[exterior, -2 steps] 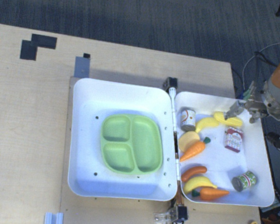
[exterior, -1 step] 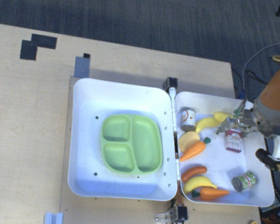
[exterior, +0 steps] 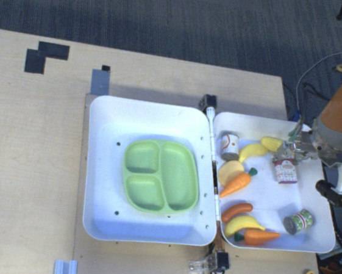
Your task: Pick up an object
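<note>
Pale wooden bench (exterior: 26, 166) carries two white bins. Left bin (exterior: 97, 217) holds one green divided plate (exterior: 160, 176). Right bin (exterior: 324, 243) holds two carrots, two bananas, two cans and one red sausage. A small red-and-white carton (exterior: 285, 172) stands at its two o'clock, directly beneath the gripper (exterior: 293, 150), whose grip I cannot tell.

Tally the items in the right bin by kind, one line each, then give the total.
Bananas: 3
Carrots: 2
Cans: 2
Sausage: 1
Carton: 1
Pale yellow fruit, kind unclear: 1
Total: 10
</note>
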You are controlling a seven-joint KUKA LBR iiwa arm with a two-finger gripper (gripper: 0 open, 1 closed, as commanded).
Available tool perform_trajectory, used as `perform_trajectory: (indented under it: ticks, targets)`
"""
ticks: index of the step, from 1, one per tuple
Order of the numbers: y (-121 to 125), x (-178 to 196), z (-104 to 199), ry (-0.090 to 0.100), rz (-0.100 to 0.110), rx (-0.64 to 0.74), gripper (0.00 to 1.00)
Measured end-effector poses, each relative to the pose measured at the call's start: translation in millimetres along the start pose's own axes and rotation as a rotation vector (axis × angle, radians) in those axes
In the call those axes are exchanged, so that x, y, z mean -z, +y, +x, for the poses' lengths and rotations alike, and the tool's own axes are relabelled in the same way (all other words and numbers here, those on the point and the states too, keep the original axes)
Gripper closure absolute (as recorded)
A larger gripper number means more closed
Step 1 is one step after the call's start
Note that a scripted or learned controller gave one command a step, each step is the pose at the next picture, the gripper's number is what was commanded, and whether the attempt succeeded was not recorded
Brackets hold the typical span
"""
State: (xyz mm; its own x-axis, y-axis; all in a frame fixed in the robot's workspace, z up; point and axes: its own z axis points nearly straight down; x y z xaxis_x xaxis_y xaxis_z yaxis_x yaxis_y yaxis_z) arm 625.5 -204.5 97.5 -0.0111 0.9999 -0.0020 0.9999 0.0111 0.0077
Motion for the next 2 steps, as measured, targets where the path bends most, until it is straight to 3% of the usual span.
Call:
perform_trajectory:
  ticks: [1,2]
  targets:
    - [-21,98,66,0.002,0.001,-0.004,1.00]
    - [-10,156,129,0.003,0.002,-0.004,1.00]
